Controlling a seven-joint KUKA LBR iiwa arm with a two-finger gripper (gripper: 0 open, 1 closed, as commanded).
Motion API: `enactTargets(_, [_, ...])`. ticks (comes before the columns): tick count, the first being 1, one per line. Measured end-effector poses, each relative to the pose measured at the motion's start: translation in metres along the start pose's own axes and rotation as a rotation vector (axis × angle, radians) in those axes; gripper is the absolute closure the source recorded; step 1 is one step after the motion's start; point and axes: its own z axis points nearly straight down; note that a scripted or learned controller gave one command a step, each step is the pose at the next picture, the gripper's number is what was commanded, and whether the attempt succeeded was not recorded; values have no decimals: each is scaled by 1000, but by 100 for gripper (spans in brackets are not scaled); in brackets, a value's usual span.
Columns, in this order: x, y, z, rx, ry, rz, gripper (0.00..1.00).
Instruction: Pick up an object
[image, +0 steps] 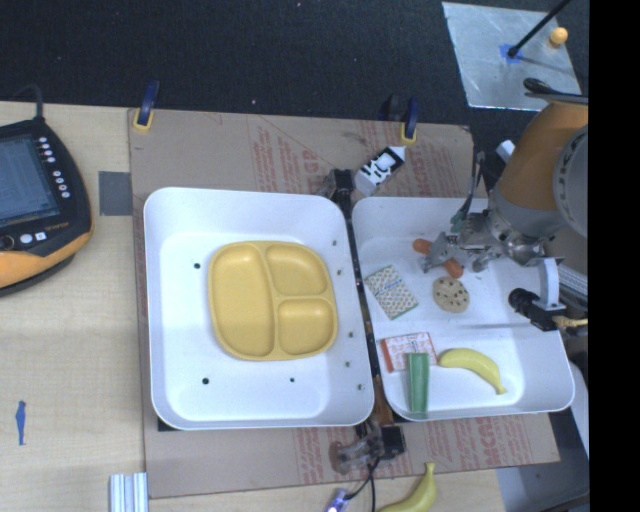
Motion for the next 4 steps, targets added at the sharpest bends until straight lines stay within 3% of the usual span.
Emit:
enactTargets(1, [-11, -33, 0, 1, 0, -1, 0])
enactTargets(2, [52, 31, 0, -1, 0, -2, 0])
enactTargets(3, [4, 30, -48, -3, 0, 1, 0])
enactTargets(4, [13, -19, 1, 1, 0, -1, 0])
